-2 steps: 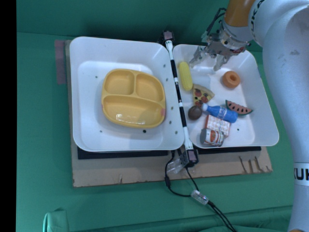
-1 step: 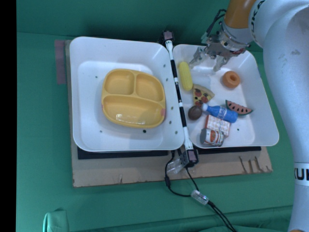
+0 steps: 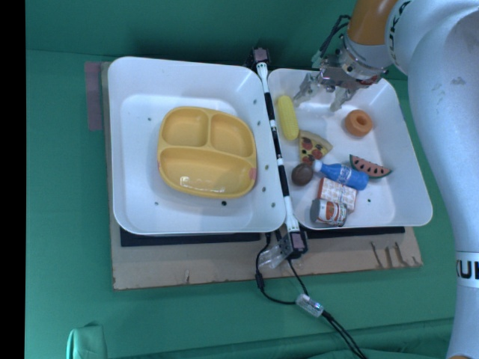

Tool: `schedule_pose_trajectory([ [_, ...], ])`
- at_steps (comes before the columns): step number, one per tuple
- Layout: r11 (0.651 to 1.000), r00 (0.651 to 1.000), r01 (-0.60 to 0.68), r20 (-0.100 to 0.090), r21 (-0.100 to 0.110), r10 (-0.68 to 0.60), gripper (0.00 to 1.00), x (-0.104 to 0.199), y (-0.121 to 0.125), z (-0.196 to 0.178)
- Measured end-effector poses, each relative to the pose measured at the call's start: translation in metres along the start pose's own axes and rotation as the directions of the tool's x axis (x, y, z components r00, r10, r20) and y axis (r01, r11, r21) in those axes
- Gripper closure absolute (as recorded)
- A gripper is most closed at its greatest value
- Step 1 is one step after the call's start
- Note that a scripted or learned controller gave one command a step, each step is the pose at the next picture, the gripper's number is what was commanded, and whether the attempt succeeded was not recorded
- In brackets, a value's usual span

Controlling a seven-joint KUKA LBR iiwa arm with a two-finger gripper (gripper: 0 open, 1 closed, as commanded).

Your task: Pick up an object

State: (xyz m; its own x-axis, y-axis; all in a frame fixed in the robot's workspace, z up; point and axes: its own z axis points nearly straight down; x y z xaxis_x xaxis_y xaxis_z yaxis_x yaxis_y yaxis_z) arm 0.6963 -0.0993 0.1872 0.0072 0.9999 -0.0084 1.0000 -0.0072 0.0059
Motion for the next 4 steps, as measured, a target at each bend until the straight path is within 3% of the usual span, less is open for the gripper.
schedule_pose_trajectory([
  [1, 1.0, 1.0, -0.001, 0.0, -0.007, 0.001, 0.0, 0.001, -0.017, 0.0],
  [2, 1.0, 1.0, 0.007, -0.005, 0.013, -0.007, 0.0, -0.001, 0.004, 0.0],
  [3, 1.0, 1.0, 0.0, -0.001, -0.007, 0.0, 0.0, 0.002, -0.017, 0.0],
  [4, 1.0, 1.0, -0.001, -0.001, -0.012, 0.001, 0.0, 0.0, -0.066, -0.001],
])
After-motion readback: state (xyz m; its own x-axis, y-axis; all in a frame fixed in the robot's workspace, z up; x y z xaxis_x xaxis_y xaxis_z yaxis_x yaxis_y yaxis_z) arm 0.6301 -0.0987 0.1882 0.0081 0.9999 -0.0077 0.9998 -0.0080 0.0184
